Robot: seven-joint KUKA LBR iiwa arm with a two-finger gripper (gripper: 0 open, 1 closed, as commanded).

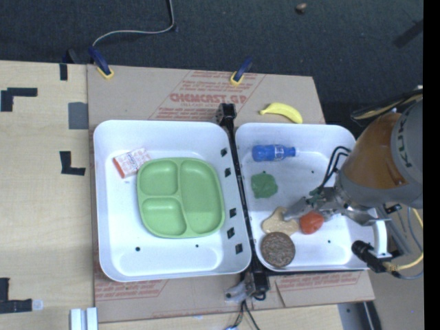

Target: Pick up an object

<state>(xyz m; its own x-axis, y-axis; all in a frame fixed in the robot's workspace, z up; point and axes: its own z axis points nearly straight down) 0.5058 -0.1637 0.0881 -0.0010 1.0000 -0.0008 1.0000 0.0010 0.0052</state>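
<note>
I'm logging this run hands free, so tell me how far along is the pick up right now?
Done: the arm has reached into the right bin, and the gripper sits low beside the red object and the tan piece. In hand: nothing visibly held, so the grasp looks unfinished. Left: closing on an object and lifting it. The blue bottle, green lump and brown disc lie in the same bin.

Robotics lab: clamped cardboard (206, 95) bench, twin white bins (113, 184), cabling (148, 26).
</note>
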